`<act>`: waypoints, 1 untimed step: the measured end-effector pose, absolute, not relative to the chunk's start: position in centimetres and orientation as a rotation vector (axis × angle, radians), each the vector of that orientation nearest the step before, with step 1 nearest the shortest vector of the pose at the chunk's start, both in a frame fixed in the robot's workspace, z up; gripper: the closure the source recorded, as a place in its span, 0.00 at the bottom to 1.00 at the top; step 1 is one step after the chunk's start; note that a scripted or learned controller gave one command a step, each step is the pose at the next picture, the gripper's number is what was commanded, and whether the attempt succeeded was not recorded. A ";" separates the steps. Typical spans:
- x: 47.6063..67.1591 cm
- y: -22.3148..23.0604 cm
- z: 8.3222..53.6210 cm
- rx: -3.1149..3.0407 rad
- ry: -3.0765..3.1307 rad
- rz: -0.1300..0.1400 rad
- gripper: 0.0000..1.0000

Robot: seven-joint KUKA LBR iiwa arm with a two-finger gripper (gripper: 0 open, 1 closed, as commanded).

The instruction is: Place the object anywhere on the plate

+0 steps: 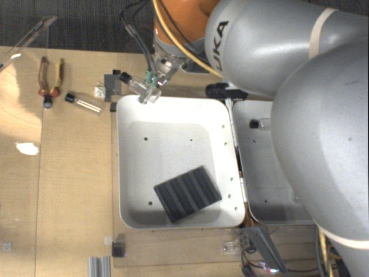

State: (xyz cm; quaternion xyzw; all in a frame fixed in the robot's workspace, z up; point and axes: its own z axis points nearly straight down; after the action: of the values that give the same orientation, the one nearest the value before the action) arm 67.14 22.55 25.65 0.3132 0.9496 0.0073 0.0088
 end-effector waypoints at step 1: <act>65.7 23.5 22.8 0.925 2.997 0.006 1.00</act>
State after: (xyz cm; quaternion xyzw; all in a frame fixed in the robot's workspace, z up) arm 65.68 23.52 22.80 0.2951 0.9555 0.0020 0.0026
